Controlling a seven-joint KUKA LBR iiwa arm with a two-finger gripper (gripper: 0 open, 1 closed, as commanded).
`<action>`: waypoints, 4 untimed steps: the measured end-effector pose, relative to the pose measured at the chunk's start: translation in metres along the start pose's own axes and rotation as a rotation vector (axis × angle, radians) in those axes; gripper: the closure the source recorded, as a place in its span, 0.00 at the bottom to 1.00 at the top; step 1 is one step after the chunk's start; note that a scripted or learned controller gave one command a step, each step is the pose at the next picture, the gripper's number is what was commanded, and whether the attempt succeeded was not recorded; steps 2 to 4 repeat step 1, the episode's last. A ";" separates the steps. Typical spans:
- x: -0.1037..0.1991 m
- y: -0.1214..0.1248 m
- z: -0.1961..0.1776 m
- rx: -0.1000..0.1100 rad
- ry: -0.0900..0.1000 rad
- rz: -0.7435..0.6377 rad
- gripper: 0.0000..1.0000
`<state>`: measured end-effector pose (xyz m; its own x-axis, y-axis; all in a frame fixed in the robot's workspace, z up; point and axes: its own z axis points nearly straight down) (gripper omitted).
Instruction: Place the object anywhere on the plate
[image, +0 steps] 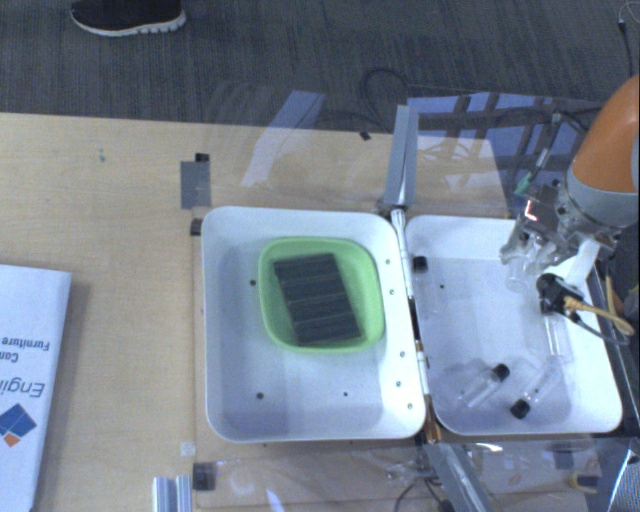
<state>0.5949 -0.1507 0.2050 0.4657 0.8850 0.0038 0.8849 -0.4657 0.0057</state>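
Judging by the dark ridged object (316, 298) lying on the green plate (372, 300) in the left bin (300, 410), placement looks done; the hand (545, 262) hovers at right, grip state unreadable; next, confirm clearance.

A white booklet (28, 385) lay at the lower left of the frame, on the wooden bench (100, 180). It had printed words on it, but they ran sideways and the edge of the picture cut them off. The bigger dark letters looked like "Engi". The smaller lines looked like "Furniture" and "Con". A small blue and orange sign sat below the words. Nothing else had words or numbers.
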 end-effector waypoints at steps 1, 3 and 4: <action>0.000 0.000 0.000 0.000 0.000 0.000 0.00; 0.000 0.000 0.000 0.000 0.000 0.000 0.00; 0.000 0.000 0.000 0.000 0.000 0.000 0.00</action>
